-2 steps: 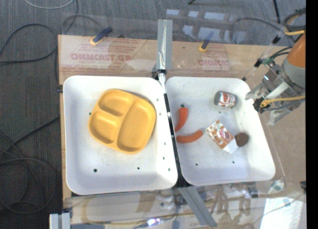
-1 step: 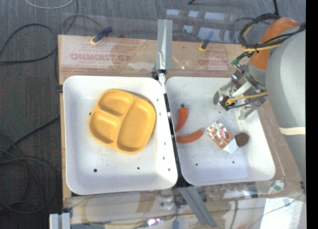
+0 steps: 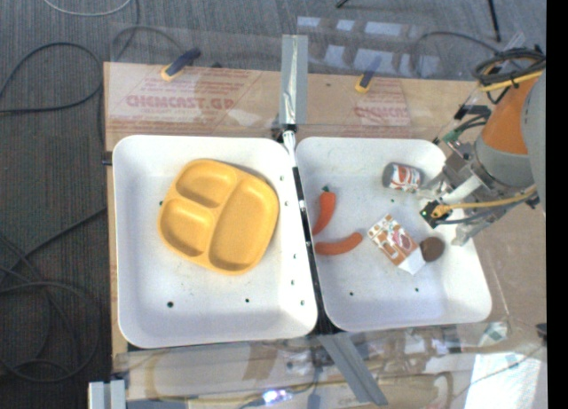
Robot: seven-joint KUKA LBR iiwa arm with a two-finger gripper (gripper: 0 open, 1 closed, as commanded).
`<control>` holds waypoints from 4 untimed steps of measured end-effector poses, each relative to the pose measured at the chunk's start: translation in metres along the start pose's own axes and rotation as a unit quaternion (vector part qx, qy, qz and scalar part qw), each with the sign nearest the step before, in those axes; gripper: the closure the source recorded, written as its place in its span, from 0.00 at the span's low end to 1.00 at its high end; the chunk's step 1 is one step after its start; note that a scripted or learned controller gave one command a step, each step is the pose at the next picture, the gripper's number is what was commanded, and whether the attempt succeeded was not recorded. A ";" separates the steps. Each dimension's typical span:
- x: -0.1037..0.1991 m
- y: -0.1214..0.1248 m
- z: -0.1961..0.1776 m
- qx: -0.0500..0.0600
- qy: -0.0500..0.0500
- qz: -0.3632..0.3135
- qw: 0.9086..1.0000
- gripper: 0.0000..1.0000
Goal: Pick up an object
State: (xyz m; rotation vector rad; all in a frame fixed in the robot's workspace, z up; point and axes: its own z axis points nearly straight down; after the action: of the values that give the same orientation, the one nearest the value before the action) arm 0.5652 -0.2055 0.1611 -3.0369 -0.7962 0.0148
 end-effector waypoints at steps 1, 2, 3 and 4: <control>0.004 0.024 -0.029 0.000 0.000 0.103 0.995 0.00; 0.070 0.059 0.019 0.000 0.000 0.148 0.989 0.00; 0.047 0.047 0.017 -0.001 -0.001 0.150 0.989 0.00; 0.042 0.045 -0.044 0.000 0.001 0.147 0.989 0.00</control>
State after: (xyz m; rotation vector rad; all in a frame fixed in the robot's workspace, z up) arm 0.6243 -0.2236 0.2045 -3.1225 -0.3420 0.0132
